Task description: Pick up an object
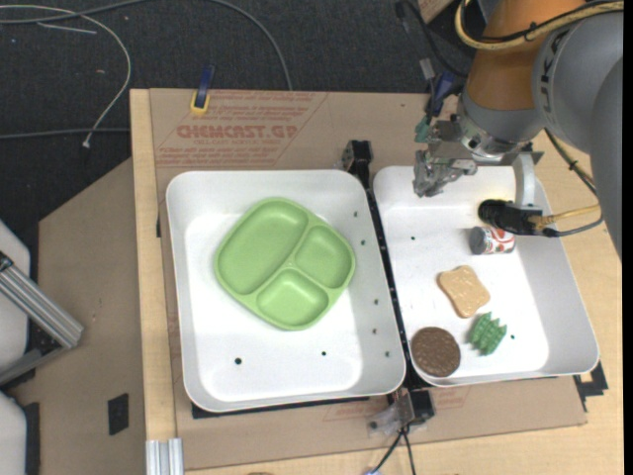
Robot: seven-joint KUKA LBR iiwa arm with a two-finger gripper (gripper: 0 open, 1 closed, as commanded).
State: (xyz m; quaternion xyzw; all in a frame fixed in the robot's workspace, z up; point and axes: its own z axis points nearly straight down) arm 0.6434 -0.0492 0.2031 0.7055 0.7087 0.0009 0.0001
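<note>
Tool (435, 178) hangs over the far left corner of the right bin (420, 265), low above the white floor, nothing visibly gripped; whether it is open or closed can't be told from this angle. Pickable things are all nearer than the tool in the right bin: a small grey-and-red can (493, 241) on its side toward the far right, a tan toast slice (463, 290) in the middle, a green spiky toy (487, 332) near and right of the toast, and a brown round cookie (435, 351) at the near edge, just left of the toy. None touch the tool. Left bin (198, 349) holds a green three-compartment plate (285, 263), roughly central, turned at an angle. Both bins sit on a cardboard sheet (247, 127) covering the desk.
</note>
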